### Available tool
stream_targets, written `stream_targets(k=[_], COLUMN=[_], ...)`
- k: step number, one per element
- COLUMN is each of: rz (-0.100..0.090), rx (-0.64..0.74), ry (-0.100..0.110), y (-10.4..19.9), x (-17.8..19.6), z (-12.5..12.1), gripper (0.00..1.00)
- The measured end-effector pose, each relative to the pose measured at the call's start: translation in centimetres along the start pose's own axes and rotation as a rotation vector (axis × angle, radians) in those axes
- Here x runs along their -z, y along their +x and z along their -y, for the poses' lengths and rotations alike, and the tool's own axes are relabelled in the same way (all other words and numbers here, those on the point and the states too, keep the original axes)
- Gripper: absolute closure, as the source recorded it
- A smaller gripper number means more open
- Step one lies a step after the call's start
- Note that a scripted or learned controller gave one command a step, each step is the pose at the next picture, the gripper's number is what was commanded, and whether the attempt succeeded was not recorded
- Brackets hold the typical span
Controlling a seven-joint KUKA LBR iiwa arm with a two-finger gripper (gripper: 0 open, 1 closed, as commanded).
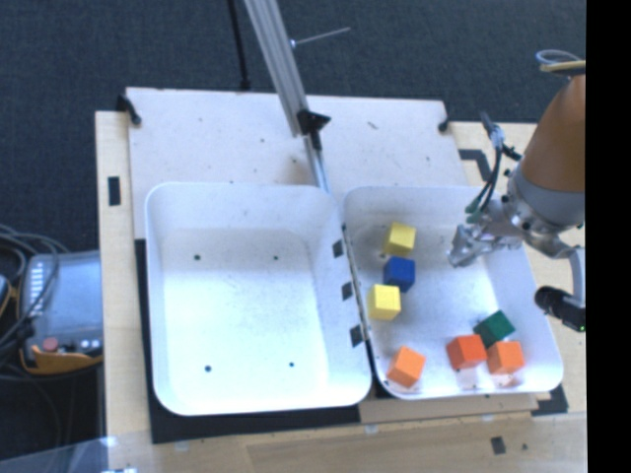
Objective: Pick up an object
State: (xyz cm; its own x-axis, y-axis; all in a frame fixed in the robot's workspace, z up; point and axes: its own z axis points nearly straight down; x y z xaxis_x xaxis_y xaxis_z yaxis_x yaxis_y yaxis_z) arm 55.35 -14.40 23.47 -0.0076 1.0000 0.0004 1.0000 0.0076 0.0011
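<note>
One fixed camera — high above, angled down — overlooks both white bins [158, 264]

Open room in the left bin, clutter in the right

The left bin [246, 294] offers bare floor; in the right bin [434, 215], blocks [399, 272] crowd its left wall and front edge, leaving a gap mid-floor, and a slanted metal pole [281, 57] crosses the bench's back edge.

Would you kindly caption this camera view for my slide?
Claw above the right bin, near yellow and blue blocks.

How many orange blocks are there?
3, all in the right bin near its front edge: one orange block front-left, two side by side by the green block.
</note>
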Motion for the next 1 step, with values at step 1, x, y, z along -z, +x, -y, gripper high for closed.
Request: stream_targets(k=[1], rz=[0.000], rx=[-0.001], ry=[-0.001], y=[3.89], x=[0.40], z=[-1.91], gripper=[1.00])
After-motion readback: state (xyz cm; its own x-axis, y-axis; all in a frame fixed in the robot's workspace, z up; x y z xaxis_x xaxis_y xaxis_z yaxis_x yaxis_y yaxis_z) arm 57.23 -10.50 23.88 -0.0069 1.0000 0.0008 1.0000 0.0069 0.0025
